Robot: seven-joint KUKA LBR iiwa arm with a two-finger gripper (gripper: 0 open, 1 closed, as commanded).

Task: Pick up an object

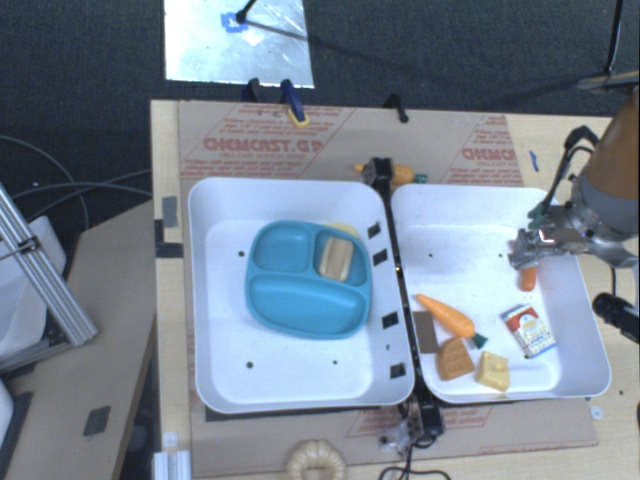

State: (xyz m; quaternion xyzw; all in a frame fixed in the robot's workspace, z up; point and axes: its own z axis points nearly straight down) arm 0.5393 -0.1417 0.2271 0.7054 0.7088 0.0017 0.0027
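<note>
Overhead, two white bins sit side by side. One blue divided plate (pixel 305 290) with a tan item (pixel 335 258) fills the left bin (pixel 215 268). Five pieces lie in the right bin (pixel 585 363): carrot (pixel 447 316), brown block (pixel 454 358), yellow block (pixel 492 370), small carton (pixel 528 329), orange piece (pixel 528 278). Just above that piece hangs the gripper (pixel 530 248); its finger state cannot be told.

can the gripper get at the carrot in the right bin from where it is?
Probably yes. The carrot lies flat with bare floor above it; the gripper sits up-right of it, nothing between. The brown block crowds its lower end.
</note>
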